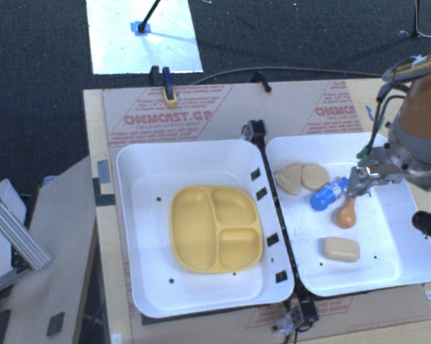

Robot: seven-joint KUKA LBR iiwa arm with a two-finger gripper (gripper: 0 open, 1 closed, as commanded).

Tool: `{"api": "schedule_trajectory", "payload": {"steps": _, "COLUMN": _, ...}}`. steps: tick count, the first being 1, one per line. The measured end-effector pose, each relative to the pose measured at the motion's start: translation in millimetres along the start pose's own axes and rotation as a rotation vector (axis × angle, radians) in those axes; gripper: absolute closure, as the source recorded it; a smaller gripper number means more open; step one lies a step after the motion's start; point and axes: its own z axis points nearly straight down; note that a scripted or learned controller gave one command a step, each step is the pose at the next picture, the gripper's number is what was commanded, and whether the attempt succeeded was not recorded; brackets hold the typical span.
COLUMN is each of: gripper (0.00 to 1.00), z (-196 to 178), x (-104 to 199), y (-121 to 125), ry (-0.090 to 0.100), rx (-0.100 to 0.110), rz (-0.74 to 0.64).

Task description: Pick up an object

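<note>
The right bin [409,267] holds several things. Two pale tan rounded pieces [303,177] lie together at its back left. A blue bottle-like thing [326,196] lies near the middle, and an orange-brown pear-shaped thing [346,214] lies just right of it with its thin end pointing up. A tan oval block [341,249] rests toward the front. My gripper [360,182] reaches in from the right and hangs low, right over the thin end of the orange-brown thing and beside the blue one's right end. I see nothing lifted off the bin floor.
The left bin [138,181] holds a yellow divided plate [215,228]. A black-clipped divider [272,215] joins the two bins. Both bins rest on a board [196,110] with red print, which has blue and yellow clamps [165,84] at its back edge.
</note>
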Motion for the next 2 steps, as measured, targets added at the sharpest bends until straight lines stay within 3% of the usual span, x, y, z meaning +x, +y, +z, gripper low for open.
{"api": "schedule_trajectory", "payload": {"steps": 2, "gripper": 1.00, "z": -5.0, "x": 105.3, "y": 25.0, "ry": 0.001, "rx": 0.002, "rz": 0.000}}
